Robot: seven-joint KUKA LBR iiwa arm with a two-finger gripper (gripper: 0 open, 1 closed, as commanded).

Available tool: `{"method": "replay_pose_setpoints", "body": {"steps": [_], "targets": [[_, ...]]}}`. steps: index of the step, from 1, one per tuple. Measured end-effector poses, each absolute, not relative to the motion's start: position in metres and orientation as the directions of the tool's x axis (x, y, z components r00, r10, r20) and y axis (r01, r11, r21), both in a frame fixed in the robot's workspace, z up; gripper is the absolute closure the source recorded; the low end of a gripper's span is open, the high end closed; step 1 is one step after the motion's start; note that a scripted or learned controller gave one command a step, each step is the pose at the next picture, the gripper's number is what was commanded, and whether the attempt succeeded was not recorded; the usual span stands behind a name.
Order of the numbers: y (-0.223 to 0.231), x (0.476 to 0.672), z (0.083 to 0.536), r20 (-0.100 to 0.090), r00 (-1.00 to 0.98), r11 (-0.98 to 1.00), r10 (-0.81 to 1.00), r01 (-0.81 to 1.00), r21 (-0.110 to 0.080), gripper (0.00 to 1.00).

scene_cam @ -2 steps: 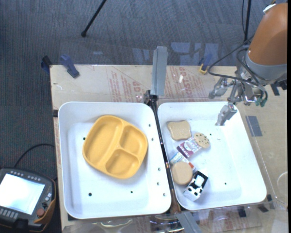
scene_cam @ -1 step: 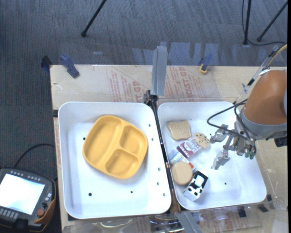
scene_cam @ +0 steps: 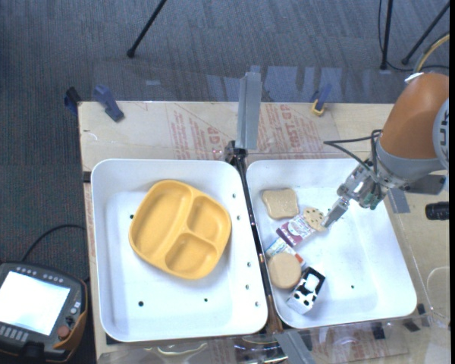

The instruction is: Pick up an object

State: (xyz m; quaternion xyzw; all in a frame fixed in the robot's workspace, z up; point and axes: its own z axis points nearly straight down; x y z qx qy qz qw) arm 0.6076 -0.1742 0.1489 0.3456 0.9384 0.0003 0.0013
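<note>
The right bin [scene_cam: 379, 271] holds a slice of toast [scene_cam: 280, 202], a round cracker [scene_cam: 313, 218], a purple and white packet [scene_cam: 292, 233], a round tan bun [scene_cam: 284, 270] and a black and white cow-patterned carton [scene_cam: 308, 290]. My gripper [scene_cam: 335, 214] hangs low over this bin, its fingers pointing down and left, with the tip just right of the cracker. Nothing shows between the fingers.
The left bin [scene_cam: 114, 203] holds a yellow divided plate [scene_cam: 181, 228]. A grey upright post [scene_cam: 249, 116] stands behind the seam between the bins. A teach pendant [scene_cam: 34, 309] lies at the lower left, off the bench. Bare white floor lies in the right bin's right half.
</note>
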Motion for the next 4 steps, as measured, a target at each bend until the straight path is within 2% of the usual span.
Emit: {"method": "replay_pose_setpoints", "body": {"steps": [1,2,3,4], "targets": [[-0.141,0.603,0.165,0.000,-0.541,0.541,0.841,0.841,0.000,0.00],[-0.175,0.645,0.159,0.000,-0.405,0.405,0.914,0.914,-0.001,0.00],[-0.165,0.617,0.094,-0.005,-0.384,0.384,0.923,0.923,0.008,0.00],[-0.164,0.620,0.109,-0.009,-0.393,0.393,0.920,0.920,0.016,1.00]]}}
